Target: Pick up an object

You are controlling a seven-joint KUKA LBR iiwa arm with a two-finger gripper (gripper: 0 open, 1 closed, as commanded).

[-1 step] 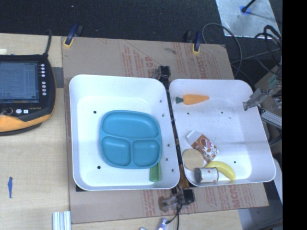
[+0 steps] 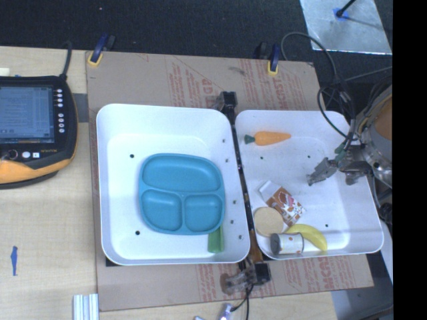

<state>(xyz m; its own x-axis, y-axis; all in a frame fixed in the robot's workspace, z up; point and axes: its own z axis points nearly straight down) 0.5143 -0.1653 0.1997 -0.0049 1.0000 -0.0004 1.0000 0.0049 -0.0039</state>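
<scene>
Cardboard (image 2: 200, 85) bears faint red print, unreadable; gripper (image 2: 319, 175) state unclear.

From my seat, the arm (image 2: 377, 129) is cut off at the right edge. The gripper (image 2: 321, 173) is too small and blurred for detail. Near the right bin's front edge, the can (image 2: 287, 244) covers part of the banana (image 2: 313, 236).
</scene>
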